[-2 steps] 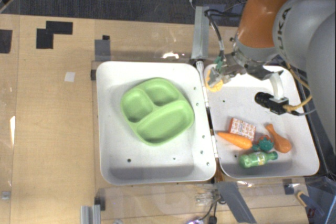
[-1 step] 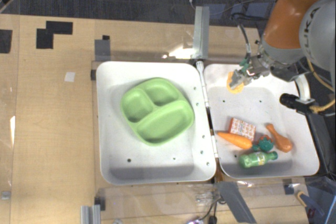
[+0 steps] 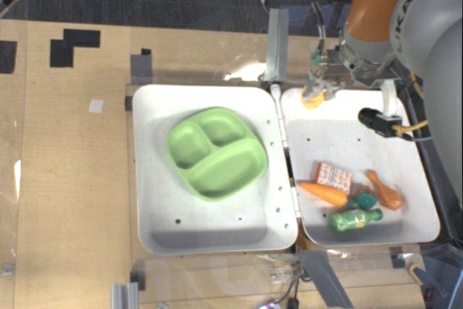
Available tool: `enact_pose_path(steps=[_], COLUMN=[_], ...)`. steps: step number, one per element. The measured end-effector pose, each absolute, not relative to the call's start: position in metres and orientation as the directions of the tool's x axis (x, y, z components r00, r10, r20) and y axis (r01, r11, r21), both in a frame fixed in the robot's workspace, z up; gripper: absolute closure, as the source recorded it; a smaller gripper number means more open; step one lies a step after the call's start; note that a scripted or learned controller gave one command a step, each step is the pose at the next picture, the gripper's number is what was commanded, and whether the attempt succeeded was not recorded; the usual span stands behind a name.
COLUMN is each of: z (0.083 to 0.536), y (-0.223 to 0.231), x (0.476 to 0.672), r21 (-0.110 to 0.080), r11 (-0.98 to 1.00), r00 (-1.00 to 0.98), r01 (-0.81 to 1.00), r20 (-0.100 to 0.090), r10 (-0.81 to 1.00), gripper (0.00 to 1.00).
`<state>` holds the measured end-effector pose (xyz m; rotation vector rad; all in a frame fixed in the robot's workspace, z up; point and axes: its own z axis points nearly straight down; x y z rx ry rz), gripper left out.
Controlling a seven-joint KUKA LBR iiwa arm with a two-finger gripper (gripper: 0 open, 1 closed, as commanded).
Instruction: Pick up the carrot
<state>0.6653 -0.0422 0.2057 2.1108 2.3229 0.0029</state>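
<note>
Grey arm [image 3: 434,18], orange band, black cables looped above wrist.

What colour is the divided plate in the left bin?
The divided plate is light green, seen plainly in the camera view, against the white left bin.

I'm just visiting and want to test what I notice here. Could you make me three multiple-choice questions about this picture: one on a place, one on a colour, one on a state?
1. Where does the carrot lie?
A. right bin
B. left bin
C. on the bench

2. What colour is the plate?
A. white
B. green
C. orange

3. How is the carrot now?
A. held in the gripper
B. resting on the plate
C. lying loose in its bin

Key: 1 A, it lies in the right bin near the small box. 2 B, the divided plate is green. 3 C, the gripper is at the bin's far edge, apart from the carrot.
</note>
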Motion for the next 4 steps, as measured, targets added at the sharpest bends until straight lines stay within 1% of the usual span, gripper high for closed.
enact_pose_path(steps=[1,2,3,4], z=[0.200,0.150,0.100,0.184], y=[-0.005,-0.094,-0.103,-0.056], x=[0.619,0.559,0.580,0.671], r21=[0.002,0.001,0.035,0.004], r11=[0.264,0.302,-0.059,-0.130], r00=[-0.264,-0.302,0.059,0.130], r01=[0.964,0.953,0.998,0.992], r20=[0.000,0.000,-0.001,-0.001], r10=[0.964,0.953,0.998,0.992], gripper=[1.00,1.00,1.00,1.00])
